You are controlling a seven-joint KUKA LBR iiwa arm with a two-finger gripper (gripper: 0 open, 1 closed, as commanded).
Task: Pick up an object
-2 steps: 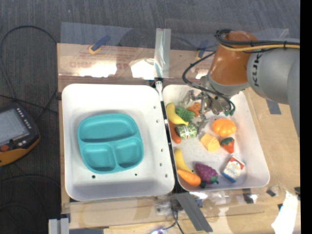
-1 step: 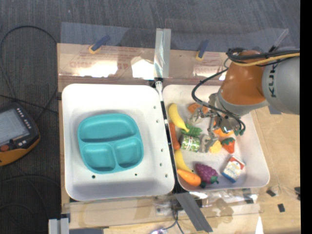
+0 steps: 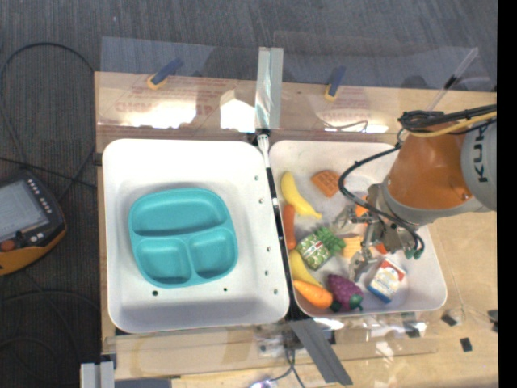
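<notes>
The right bin (image 3: 432, 285) holds several toy foods: a yellow banana (image 3: 296, 196), an orange-brown slice (image 3: 325, 183), a green leafy item (image 3: 318, 246), an orange carrot (image 3: 313, 294), purple grapes (image 3: 345, 291) and a small white and red carton (image 3: 385, 281). My gripper (image 3: 361, 241) hangs low over the middle of this bin, just right of the green item and above the carton. Its fingers are spread open, and a small orange piece (image 3: 354, 247) lies under them. Nothing is lifted.
The left bin (image 3: 121, 176) holds a teal divided tray (image 3: 183, 235). A thin red-orange stick (image 3: 289, 225) lies along the right bin's left wall. The grey and orange arm (image 3: 432, 176) covers the right bin's far right part, with black cables looping above it.
</notes>
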